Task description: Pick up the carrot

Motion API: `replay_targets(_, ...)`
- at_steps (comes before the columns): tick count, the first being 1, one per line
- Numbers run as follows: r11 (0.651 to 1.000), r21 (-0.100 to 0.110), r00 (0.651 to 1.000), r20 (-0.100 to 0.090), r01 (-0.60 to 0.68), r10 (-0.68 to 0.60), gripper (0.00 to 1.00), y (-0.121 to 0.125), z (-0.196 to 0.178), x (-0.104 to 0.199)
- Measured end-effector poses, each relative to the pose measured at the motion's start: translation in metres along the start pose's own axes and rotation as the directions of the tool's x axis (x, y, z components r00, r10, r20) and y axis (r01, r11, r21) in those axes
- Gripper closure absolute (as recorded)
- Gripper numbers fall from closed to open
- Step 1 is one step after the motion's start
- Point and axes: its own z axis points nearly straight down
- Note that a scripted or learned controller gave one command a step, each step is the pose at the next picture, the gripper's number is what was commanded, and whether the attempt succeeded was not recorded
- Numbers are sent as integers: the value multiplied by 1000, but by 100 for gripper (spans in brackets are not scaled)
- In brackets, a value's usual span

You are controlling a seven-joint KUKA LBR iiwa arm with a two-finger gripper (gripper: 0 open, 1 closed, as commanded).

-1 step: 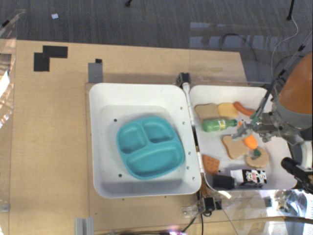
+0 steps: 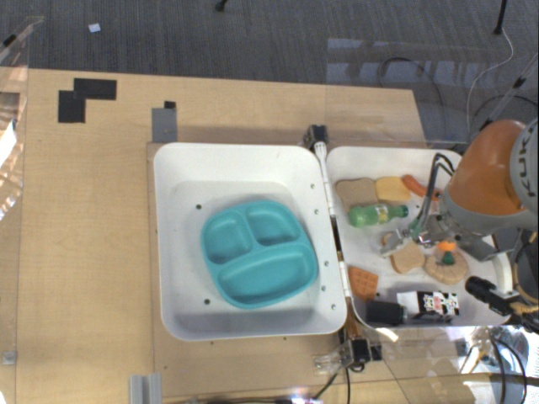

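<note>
Camera view, read from the left, begins with the pale wooden surface (image 2: 84, 251), bare apart from a few dark patches near its far edge. Next comes the left white bin (image 2: 173, 225), which holds a teal divided tray (image 2: 259, 253) lying flat and slightly turned. Past the shared rim lies the right bin (image 2: 370, 171), crowded with play food: a tan bread slice (image 2: 355, 191), a green bottle (image 2: 376, 215) on its side just in front of it, a yellow piece (image 2: 390, 188), an orange waffle-like square (image 2: 364, 281) nearer the front, and two tan round pieces (image 2: 409, 260) beside each other.

The carrot (image 2: 413, 184) appears to be the small orange-red piece at the far side of this bin, just right of the yellow piece; it is small and partly crossed by a cable, so that reading is a judgement.

Further right, the tool (image 2: 414, 236) hangs low among the items between the bottle and the round pieces, near but apart from the carrot. Whether it is open or closed I cannot tell, and nothing is visibly held.

The step in hand looks like the approach, with the grasp not yet made. The next move calls for shifting toward the bin's far side, centring over the carrot, and descending without snagging the yellow piece.
</note>
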Motion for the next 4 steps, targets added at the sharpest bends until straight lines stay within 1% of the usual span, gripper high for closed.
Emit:
replay_targets(1,974,-2,974,-33,225,-225,0,-5,0,-47)
replay_targets(2,974,-14,974,-10,225,-225,100,-1,-11,-50)
replay_targets(3,994,-3,994,-7,109,-109,100,35,-76,55)
replay_targets(4,771,-2,771,6,637,-637,100,40,-191,12)
